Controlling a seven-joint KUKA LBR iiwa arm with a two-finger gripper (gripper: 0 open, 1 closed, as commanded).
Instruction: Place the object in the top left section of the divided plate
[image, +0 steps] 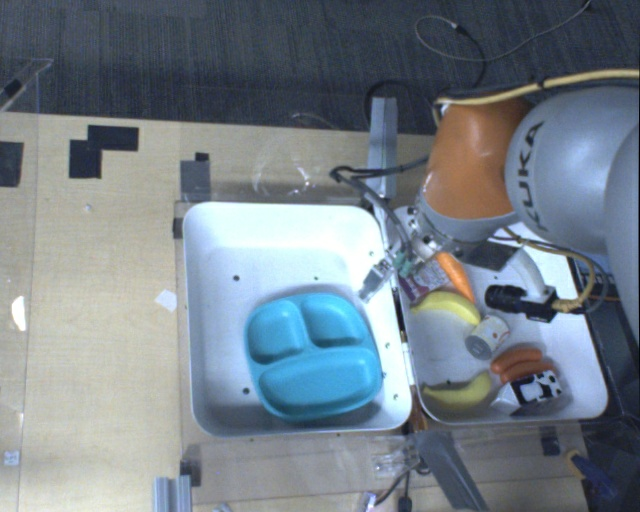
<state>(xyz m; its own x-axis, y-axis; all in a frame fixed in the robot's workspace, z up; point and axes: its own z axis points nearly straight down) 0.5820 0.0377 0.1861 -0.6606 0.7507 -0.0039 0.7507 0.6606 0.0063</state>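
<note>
gripper (385, 268): over the wall between the bins; can't tell jaw state or load.
carrot (453, 271): right of jaws, in right bin.
divided plate (314, 352): below-left of jaws.
step: likely pick not yet confirmed.
next: verify grasp first.

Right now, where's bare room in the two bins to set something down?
Left bin: free white floor along its back wall and left wall, around the blue divided plate, whose three sections hold nothing. Right bin is crowded: bananas, carrot, sausage, with the gripper over the shared rim.
</note>
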